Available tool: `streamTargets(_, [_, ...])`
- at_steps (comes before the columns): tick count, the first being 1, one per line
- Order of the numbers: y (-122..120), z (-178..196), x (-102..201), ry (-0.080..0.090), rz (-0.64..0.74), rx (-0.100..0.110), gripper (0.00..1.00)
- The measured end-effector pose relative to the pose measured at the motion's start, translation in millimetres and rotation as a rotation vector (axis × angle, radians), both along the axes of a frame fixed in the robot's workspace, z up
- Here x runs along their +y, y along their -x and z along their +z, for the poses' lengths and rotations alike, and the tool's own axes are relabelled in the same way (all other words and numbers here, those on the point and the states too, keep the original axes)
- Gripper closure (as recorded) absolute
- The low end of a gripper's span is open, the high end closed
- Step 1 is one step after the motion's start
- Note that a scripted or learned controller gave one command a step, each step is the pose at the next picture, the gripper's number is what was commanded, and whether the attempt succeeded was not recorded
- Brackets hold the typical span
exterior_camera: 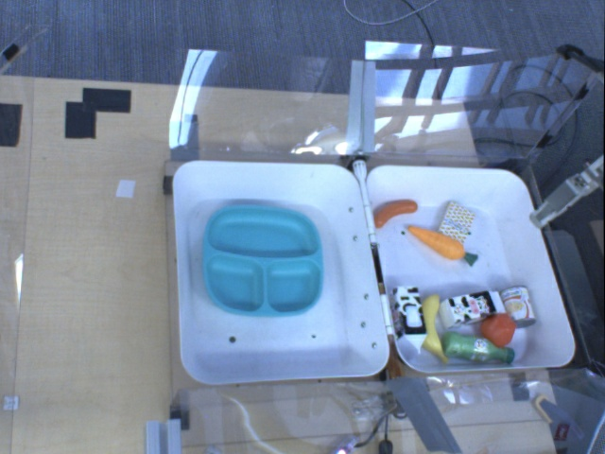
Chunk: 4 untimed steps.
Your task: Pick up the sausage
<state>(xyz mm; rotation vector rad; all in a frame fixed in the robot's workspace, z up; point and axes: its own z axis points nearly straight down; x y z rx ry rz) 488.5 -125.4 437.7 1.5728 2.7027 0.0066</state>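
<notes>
Sausage [395,212] lies near-horizontal; right end higher

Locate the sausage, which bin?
The small reddish-orange sausage lies in the right-hand shallow white bin, near its far left corner beside the divider between the bins, just left of the orange carrot.

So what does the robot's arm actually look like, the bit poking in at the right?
Little of it shows here: a pale grey, boxy metal piece slants in at the right edge, beside the right bin. It looks flat-sided and angular, with a lighter top face. No orange band, cable or marking can be made out on that part.
</notes>
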Motion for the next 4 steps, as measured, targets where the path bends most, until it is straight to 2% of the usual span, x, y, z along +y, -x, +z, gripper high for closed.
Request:
streamTargets(3, [-46.8, 0.4, 40.5, 0.010, 0.779, 0.000, 0.00])
streamTargets(4, [-51.3, 1.0, 23.2, 0.015, 0.990, -0.001, 0.00])
